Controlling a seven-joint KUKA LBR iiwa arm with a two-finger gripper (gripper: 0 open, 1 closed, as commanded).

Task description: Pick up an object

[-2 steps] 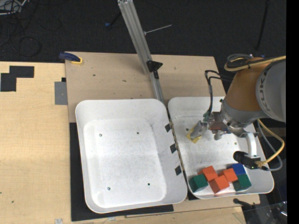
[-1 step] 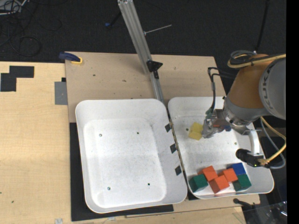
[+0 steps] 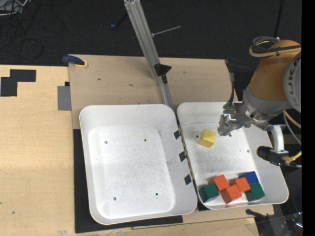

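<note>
A grey arm [image 3: 275, 82] with an orange band reaches in from the right over the right-hand white bin [image 3: 275, 193], its gripper [image 3: 225, 128] hanging low above the upper part of that bin. The gripper is seen from above and partly against the bin's pale floor, so whether it is spread or closed cannot be told, and nothing can be seen held in it.

Just to the gripper's left and a little lower sits a yellow block [image 3: 207, 138], lying on the bin floor with one corner turned toward the camera. It is near the gripper but apart from it.

At the bottom of the same bin a cluster of blocks is packed together against the near wall (all touching or nearly so): an orange block [image 3: 221, 182], a second orange block [image 3: 241, 184] and a third [image 3: 230, 194] in front of them, a green block [image 3: 209, 192] at the left end, a blue block [image 3: 251, 177] at the back right, and another green block [image 3: 255, 193] at the right end.

The left-hand white bin [image 3: 98, 119] lies beside the first, the two joined along their shared edge by small black clips [image 3: 182, 156]. A slanted metal rail [image 3: 146, 43] rises from behind the bins across the wooden bench [image 3: 34, 146].
</note>
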